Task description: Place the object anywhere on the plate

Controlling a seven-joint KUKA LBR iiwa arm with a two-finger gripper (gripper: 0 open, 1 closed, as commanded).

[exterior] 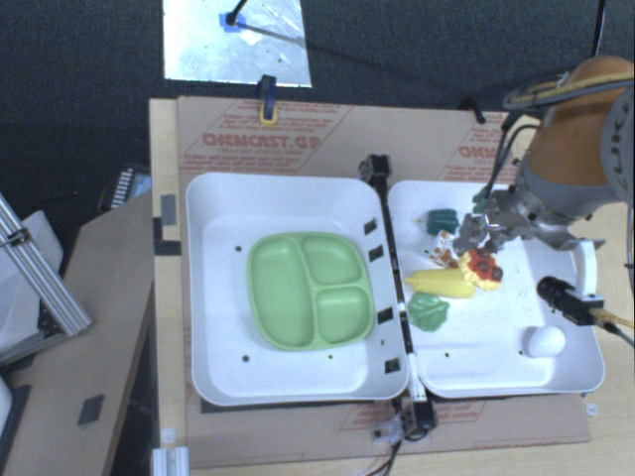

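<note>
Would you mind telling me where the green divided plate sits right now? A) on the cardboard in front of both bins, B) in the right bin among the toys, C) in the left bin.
C: the green plate lies flat in the left bin, while the toys, such as the yellow banana, are in the right bin.

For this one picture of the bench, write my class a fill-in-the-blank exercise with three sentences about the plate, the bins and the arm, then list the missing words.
1. The green plate has ____ compartments.
2. The plate lies in the ____ bin.
3. The pincer is above the right bin, over the small pile with the yellow piece; the ____ egg-shaped object lies apart, near that bin's front corner.

Missing words: three; left; white
</note>
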